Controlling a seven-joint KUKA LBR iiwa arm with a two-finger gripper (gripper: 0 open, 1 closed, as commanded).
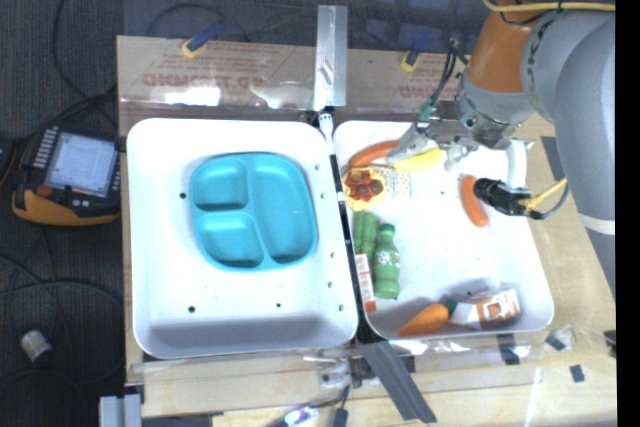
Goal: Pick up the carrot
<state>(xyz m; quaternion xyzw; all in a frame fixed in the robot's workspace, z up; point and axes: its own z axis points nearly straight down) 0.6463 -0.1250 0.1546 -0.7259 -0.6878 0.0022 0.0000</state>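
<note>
Reaching in from the right, the grey arm with its orange band hangs over the far part of the right bin. Its gripper sits low near that bin's far left corner, just above a yellow banana-like piece — whether the fingers are spread or closed cannot be told from this slant.

The left bin holds a turquoise divided plate.

In the right bin, a green bottle lies along the left wall, with a red and yellow packet beyond it. The carrot lies near the front wall, well apart from the gripper, its thick end touching a small brown-labelled bottle. An orange-red sausage-shaped piece lies by the right wall — another sits at the far left corner.
</note>
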